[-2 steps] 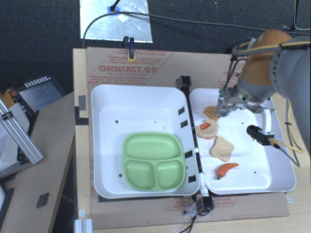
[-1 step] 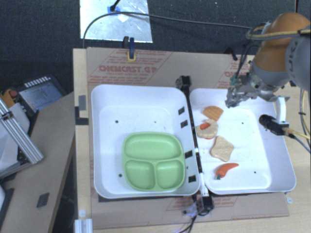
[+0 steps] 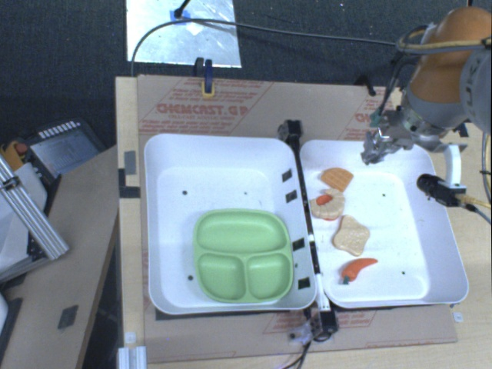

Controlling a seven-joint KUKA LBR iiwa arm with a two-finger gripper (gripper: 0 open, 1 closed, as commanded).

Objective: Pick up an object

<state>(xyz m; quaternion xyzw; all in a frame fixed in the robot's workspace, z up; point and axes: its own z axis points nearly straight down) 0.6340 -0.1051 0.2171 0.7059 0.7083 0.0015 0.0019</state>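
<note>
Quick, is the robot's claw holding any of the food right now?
Claw: above the back of the right bin, nothing seen in it; open or closed cannot be told. The toast lies in the bin.

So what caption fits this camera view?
Gripper over right bin of toy food; green tray in left bin.
</note>
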